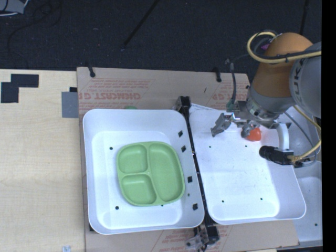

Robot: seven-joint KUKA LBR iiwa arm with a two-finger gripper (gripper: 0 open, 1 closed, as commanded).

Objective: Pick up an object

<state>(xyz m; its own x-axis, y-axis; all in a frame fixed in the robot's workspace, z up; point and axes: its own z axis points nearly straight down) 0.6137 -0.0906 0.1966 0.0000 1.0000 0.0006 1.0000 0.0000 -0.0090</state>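
A small orange object (pixel 254 135) lies near the far right corner of the right bin (pixel 247 193). My gripper (pixel 252 129) hangs right over it, below the grey wrist with its orange band. One grey finger (pixel 220 124) sticks out to the left and the other curves down on the right, so the gripper stands open. The orange object shows between the spread fingers, with neither finger pressed on it. The wrist hides its upper part.
A green divided plate (pixel 150 172) lies in the middle of the left bin (pixel 100 135). A black divider with clips (pixel 190 156) runs between the two bins. A black cable fitting (pixel 276 154) hangs from the arm over the right bin's right side.
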